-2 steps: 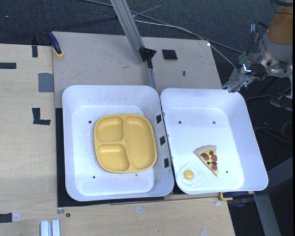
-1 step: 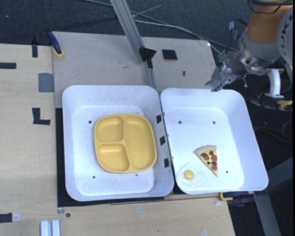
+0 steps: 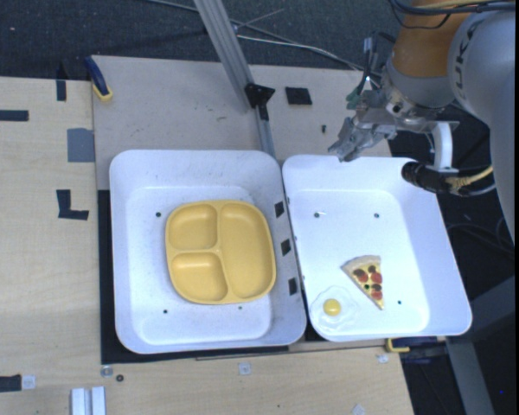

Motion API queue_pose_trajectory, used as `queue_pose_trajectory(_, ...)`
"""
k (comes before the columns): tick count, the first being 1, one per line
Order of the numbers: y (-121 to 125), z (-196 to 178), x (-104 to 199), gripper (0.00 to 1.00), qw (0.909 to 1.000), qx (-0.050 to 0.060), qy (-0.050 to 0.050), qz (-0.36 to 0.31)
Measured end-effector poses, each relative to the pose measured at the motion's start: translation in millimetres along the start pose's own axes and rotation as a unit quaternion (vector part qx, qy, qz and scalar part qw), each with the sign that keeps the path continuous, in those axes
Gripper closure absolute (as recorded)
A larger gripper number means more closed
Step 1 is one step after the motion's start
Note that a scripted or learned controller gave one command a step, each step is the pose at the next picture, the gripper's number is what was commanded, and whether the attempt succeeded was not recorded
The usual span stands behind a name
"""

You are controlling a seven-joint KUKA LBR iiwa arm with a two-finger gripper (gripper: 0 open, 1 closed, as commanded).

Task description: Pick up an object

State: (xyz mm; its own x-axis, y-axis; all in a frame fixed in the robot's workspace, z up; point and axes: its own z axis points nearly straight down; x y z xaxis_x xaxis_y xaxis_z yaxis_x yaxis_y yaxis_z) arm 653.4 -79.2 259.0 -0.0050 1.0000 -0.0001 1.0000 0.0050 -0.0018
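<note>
A divided plate [image 3: 220,252] is sat in the left bin [image 3: 130,232]. In the right bin [image 3: 415,223], a pizza slice [image 3: 367,278] is placed just right of a fried egg [image 3: 332,308], near the front.

Pizza slice [image 3: 367,278] flat in right bin, fried egg [image 3: 332,308] just beside

A single fixed camera looks down at a slant on the bench [image 3: 35,232], taking in both white bins [image 3: 125,232] fully.

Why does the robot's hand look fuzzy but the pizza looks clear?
In the camera view, the gripper is smeared, likely motion blur; the pizza slice, fried egg and yellow divided plate are sharp; lighting is even, with soft shadows along the bins' rims.
</note>
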Motion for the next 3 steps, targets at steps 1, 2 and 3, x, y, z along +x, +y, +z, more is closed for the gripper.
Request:
queue_pose_trajectory(1, -6.4, 14.6, 43.5, 1.00, 1.0000, 0.001, 0.000, 0.001)
queue_pose_trajectory(2, -8.8, 11.1, 98.3, 1.00, 1.0000, 0.000, 0.000, -0.001)
queue_pose_trajectory(3, -21.0, 12.4, 145.3, 1.00, 1.0000, 0.001, 0.000, 0.000)
